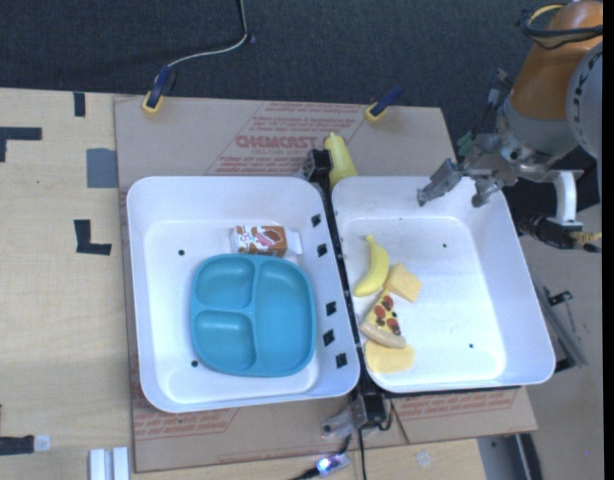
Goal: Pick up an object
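My gripper (455, 190) hangs over the far right corner of the right bin (492, 268), its two fingers spread open with nothing between them. In that bin's left part lie a yellow banana (373, 266), a yellow cheese wedge (405, 284), a pizza slice (385, 317) and a pale yellow piece (389, 357). All of them sit well to the lower left of the gripper. The left bin (152, 228) holds a blue divided plate (253, 314) and a small snack packet (261, 239).
The bins stand on a cardboard sheet (277, 140) held by clamps (159, 85) at its far edge. A yellow clip (337, 155) sits where the bins meet at the back. A black cable (237, 18) runs across the dark floor behind.
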Robot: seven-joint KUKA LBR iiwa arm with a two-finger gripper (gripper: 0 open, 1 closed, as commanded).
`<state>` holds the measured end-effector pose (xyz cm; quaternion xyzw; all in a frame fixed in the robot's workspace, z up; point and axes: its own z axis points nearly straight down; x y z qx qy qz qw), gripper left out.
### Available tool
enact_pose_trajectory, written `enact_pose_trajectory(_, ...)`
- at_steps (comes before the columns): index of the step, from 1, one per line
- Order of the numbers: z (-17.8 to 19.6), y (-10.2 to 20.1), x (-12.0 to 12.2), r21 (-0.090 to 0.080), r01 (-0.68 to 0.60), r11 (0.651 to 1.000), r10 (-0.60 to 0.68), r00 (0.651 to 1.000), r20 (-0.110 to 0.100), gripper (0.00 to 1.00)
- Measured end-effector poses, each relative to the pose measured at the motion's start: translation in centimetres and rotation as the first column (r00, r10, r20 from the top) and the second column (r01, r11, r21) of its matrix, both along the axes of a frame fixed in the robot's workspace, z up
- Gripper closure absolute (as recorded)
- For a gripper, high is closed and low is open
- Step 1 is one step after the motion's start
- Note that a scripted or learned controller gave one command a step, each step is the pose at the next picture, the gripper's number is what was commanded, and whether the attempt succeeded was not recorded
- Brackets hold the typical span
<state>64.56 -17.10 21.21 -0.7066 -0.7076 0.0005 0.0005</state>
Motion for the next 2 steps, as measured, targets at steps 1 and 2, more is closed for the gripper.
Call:
enact_pose_trajectory(1, -3.7, 7.0, 0.3, 0.002, -0.006, 1.000, 0.006, 1.000, -0.003, 0.00)
enact_pose_trajectory(2, -13.3, 5.3, -6.2, 0.000, 0.003, 1.000, -0.003, 1.000, -0.007, 0.00)
